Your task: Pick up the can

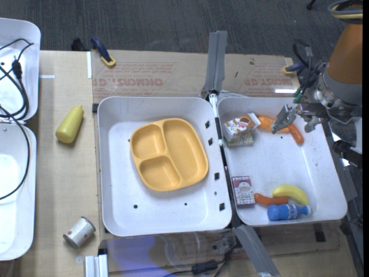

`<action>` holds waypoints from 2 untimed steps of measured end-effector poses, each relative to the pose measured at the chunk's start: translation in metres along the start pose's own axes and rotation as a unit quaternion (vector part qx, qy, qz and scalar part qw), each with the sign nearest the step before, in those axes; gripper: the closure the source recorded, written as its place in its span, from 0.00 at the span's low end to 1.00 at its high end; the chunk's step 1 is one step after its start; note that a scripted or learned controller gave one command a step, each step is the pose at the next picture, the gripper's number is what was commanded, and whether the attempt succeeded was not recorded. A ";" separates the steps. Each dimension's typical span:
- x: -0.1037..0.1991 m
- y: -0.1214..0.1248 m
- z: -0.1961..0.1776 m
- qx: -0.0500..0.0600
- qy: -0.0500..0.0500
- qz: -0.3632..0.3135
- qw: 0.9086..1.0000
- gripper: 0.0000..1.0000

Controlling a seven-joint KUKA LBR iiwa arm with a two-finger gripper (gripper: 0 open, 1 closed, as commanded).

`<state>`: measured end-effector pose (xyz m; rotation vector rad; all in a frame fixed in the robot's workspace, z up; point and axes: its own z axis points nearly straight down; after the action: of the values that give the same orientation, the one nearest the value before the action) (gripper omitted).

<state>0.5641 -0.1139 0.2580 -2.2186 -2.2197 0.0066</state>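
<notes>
From above, the can (79, 231) lies on its side on the bare bench (63, 172), outside both bins, just off the lower left corner of the left bin (109, 166). That bin carries a yellow divided plate (169, 153). The arm (346, 68) reaches in from the right and its pincer (286, 120) hangs over the upper part of the right bin (328, 172), beside an orange carrot (281, 126) and near a small snack box (240, 129); nothing sits between its fingers, and they appear spread apart, though the angle makes this hard to read. Lower in the same bin lie a red packet (243, 190), a banana (291, 194) and a blue bottle (288, 212). A yellow squeeze bottle (70, 124) rests on the bench left of the bins. The task looks to be at its very start, with the approach not yet made: the pincer is well apart from the can, a whole bin between them. The next move calls for a long travel across both bins to the lower left, then a descent with fingers set across the can's round body so it cannot roll away.
</notes>
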 end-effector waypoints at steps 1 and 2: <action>0.008 -0.032 0.117 0.000 0.001 -0.009 1.000 0.00; 0.014 0.054 0.168 -0.001 0.000 -0.058 0.998 0.00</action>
<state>0.6173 -0.1001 0.0894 -2.0876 -2.3450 0.0022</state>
